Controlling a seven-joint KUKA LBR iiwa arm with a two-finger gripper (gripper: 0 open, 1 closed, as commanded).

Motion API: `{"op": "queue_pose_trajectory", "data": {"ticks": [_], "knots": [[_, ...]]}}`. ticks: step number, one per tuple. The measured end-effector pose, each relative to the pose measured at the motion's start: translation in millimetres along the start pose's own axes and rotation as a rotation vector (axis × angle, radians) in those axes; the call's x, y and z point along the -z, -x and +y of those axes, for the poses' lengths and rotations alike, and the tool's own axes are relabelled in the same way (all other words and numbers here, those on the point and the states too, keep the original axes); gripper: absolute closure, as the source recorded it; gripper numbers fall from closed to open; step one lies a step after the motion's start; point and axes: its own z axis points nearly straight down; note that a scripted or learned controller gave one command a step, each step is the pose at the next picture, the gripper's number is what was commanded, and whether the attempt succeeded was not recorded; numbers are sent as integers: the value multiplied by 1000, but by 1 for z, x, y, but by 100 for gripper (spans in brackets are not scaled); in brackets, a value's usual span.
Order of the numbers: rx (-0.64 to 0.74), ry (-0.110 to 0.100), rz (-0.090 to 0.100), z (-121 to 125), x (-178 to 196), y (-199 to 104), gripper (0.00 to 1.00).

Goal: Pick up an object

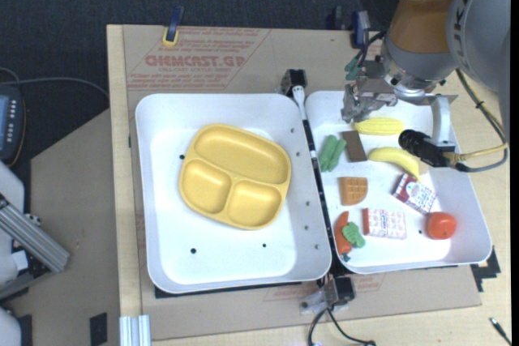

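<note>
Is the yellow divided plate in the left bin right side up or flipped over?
Right side up: the yellow divided plate shows its three hollow compartments facing upward as it lies in the left bin.

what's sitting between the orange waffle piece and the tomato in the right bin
In the camera view, a red-and-white packet lies between the waffle piece and the tomato.

The arm (462, 4) is cut off by the right edge. The corn cob (379, 126) is partly hidden behind the tool (355, 111).
</note>
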Motion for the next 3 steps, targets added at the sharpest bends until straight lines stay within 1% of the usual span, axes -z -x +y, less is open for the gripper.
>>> {"op": "queue_pose_trajectory", "data": {"ticks": [1, 2, 3], "knots": [[-4, -2, -1, -1, 9, -6, 100], [-6, -10, 0, -7, -11, -7, 100], [-5, -2, -1, 7, -3, -3, 100]]}}
